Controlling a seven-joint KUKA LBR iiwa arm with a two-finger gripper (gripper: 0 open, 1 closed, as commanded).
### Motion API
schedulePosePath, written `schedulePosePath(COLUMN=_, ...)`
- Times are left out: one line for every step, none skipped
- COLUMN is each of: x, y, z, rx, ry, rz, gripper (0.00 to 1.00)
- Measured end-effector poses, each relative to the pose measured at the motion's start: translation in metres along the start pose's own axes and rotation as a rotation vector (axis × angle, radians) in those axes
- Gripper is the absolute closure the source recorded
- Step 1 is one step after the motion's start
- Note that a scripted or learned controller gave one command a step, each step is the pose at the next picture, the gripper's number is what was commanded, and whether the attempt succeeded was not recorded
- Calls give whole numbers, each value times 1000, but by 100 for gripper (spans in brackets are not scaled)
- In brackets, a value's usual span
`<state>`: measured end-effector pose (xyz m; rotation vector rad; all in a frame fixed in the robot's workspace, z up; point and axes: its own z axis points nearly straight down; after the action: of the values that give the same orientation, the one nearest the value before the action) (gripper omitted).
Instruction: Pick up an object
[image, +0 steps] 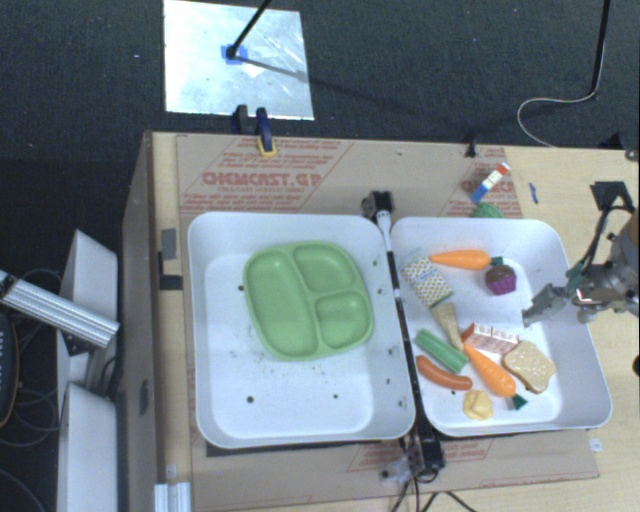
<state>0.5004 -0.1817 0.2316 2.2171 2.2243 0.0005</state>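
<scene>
The tabletop (300, 165) is seen to carry two shallow white bins set side by side, evidently so that one may serve as a source and the other as a destination. The left bin (225, 400) is occupied by a green divided plate (308, 300), laid flat near its middle with its compartments bare. The right bin (590, 390) is where the toy foods are gathered, and any of them could serve as the object to be picked up.

Along the right bin's far edge an orange carrot (462, 259) is laid on its side, with a purple piece (501, 279) just beside it towards the right edge. A patterned block (426, 279) sits near the bin's left wall. Towards the near edge a cluster is found: a green stick (440, 351), a sausage (443, 373), a second carrot (490, 368), a slice of bread (529, 366) and a small yellow piece (478, 404). These are crowded, several touching, so a clean grasp there is judged harder than at the isolated purple piece.

The gripper (545, 302) is brought in over the right bin's right edge, close to the bread and the purple piece, presumably to approach one of them. Nothing is seen between the jaws; whether they are parted or closed cannot be told.
</scene>
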Motion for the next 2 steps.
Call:
schedulePosePath(x=1, y=65, z=147, rx=-2, ry=0, rz=0, gripper=0)
schedulePosePath(x=62, y=94, z=147, rx=-1, ry=1, rz=-2, gripper=0)
